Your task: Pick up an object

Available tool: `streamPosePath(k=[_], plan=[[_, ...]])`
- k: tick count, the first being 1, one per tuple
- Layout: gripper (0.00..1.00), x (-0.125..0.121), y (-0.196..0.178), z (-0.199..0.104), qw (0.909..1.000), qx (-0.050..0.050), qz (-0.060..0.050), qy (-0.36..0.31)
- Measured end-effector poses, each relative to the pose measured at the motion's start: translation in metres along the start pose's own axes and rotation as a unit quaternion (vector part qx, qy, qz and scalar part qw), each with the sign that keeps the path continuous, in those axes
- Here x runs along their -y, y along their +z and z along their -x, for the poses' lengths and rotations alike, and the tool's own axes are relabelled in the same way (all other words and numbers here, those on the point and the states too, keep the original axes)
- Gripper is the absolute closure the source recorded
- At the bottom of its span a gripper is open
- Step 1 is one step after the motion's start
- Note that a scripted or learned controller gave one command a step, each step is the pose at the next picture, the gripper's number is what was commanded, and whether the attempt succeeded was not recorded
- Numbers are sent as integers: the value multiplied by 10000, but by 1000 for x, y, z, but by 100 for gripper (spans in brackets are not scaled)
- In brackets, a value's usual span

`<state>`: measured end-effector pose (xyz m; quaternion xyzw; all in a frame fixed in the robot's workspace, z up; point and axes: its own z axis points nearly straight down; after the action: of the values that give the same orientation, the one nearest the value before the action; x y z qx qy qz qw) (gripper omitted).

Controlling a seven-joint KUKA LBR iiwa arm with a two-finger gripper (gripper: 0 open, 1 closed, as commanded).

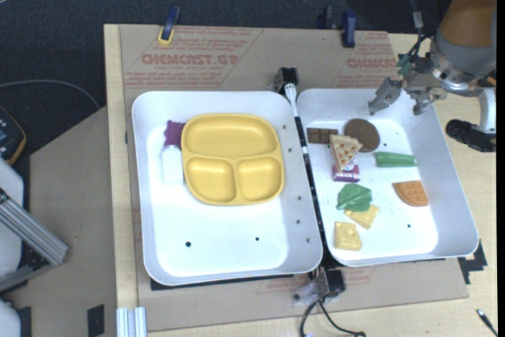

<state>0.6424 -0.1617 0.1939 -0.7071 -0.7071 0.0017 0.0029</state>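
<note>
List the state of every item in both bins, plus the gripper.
gripper: open, above right bin, holding nothing
yellow tray: upright in left bin, compartments bare
white bottle: lying beside tray
pizza slice: lying flat
brown disc: flat
green leaf: crumpled
cheese wedge: lying loose

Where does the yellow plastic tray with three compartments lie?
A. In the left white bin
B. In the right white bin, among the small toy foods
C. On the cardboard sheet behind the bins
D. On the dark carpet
A: the yellow plastic tray with three compartments rests on the floor of the left white bin, beside a small white bottle with a purple top.
</note>
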Motion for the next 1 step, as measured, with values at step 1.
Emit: streamPosePath(k=[1], plan=[[0, -8, 46, -5, 10000, 6, 22, -6]])
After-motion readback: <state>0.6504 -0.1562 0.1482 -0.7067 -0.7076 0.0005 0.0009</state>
